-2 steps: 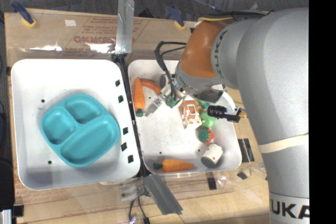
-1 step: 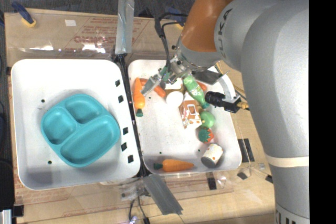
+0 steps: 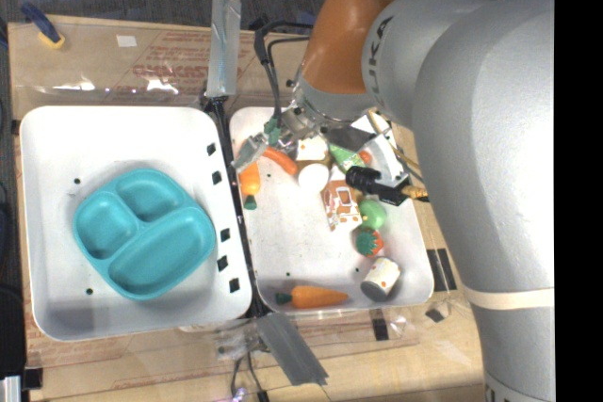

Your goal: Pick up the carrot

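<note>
**Bench, two bins, arm over right bin**

Wooden bench top [image 3: 113, 52] under two shallow white bins side by side. Left bin [image 3: 57, 136] holding a teal divided plate [image 3: 143, 231], three compartments, lying flat near the middle. Right bin [image 3: 283, 249] crowded with small items.

Carrot [image 3: 317, 297] lying on its side along the near wall of the right bin, green top toward the left, well apart from the gripper. Just right of it, a small white cup [image 3: 381, 278] tipped over. Above that, a green and red fruit piece [image 3: 368, 241] and a small orange-and-white carton [image 3: 340, 204]. Near the left wall, a small orange and yellow piece [image 3: 250, 184].

Grey arm [image 3: 471, 108] reaching in from the right, orange band [image 3: 339, 38] above the wrist, covering the far part of the right bin. Gripper [image 3: 283, 135] down at the far left corner of that bin, among an orange-red item [image 3: 280, 161] and a white round one [image 3: 311, 173]. Finger spread and any hold: cannot tell, too cluttered and partly hidden by the wrist.
</note>
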Controlling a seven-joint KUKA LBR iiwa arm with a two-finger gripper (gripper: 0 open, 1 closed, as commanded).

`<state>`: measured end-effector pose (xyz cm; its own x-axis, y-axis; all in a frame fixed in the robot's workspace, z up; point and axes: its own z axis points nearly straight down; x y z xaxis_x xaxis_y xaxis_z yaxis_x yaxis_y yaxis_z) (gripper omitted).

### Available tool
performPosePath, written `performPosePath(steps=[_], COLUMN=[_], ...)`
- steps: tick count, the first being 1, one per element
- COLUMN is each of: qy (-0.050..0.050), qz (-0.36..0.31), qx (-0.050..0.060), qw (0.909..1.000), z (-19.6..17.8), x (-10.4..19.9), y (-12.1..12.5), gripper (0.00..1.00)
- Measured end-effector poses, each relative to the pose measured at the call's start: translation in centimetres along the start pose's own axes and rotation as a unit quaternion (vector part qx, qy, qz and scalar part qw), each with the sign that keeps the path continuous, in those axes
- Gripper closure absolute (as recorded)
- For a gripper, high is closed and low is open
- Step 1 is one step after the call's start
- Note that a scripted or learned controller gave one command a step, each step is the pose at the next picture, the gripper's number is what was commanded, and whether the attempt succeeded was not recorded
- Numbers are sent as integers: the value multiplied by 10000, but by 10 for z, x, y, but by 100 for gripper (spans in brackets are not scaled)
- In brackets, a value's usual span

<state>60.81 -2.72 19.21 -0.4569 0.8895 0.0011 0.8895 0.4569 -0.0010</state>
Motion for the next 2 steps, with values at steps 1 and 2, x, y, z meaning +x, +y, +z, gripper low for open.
performPosePath(steps=[1,2], qy=[0,0], qz=[1,1], qx=[4,3], qw=[10000,10000], z=[0,0], x=[0,0], y=[0,0], gripper=[0,0])
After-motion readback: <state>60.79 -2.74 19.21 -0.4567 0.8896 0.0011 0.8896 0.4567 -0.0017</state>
